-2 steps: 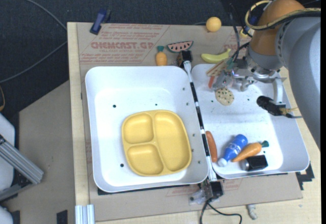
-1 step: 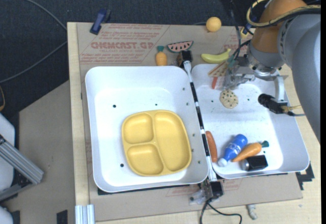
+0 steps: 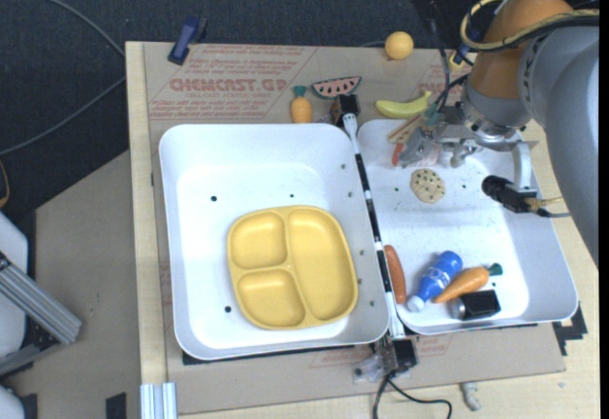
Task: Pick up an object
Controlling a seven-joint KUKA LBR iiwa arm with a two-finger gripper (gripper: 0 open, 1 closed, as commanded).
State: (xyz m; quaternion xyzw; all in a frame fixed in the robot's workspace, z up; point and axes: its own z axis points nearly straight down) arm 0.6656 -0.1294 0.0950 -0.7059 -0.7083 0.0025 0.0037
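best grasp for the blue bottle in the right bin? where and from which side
Probably the blue bottle mid-body, from straight above. It lies flat and slanted, so the fingers should close across its narrow width. The toy carrot lies close along its right side and a red sausage lies to its left, so finger room looks tight.

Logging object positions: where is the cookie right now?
The cookie lies in the right bin's upper part, just below the hand.
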